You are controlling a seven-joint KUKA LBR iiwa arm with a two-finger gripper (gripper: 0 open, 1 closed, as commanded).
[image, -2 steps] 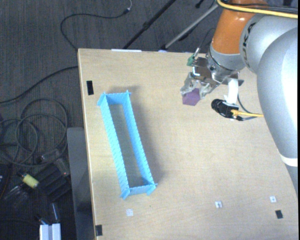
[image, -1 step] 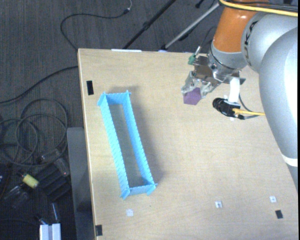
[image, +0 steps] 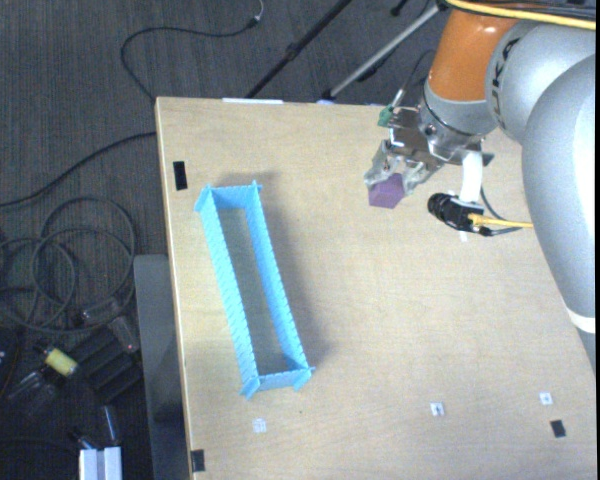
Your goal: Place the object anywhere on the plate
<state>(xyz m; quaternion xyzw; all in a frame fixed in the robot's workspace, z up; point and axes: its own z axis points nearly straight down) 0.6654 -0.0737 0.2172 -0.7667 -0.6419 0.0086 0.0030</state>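
A small purple block (image: pixel 386 194) sits between the fingertips of my gripper (image: pixel 390 180), which is shut on it over the upper right part of the wooden bench top. Whether the block touches the wood, I cannot tell. The grey arm with its orange band (image: pixel 472 58) comes in from the upper right. A long light-blue rectangular frame with toothed walls (image: pixel 277 273) lies flat on the left part of the bench top, well to the lower left of the gripper and apart from the block.
A black connector with a yellow cable (image: pixel 450 210) hangs just right of the gripper. Small black and white markers (image: pixel 437 408) dot the bench top. The bench's left edge (image: pixel 170 268) drops to a floor strewn with cables (image: pixel 60 258).
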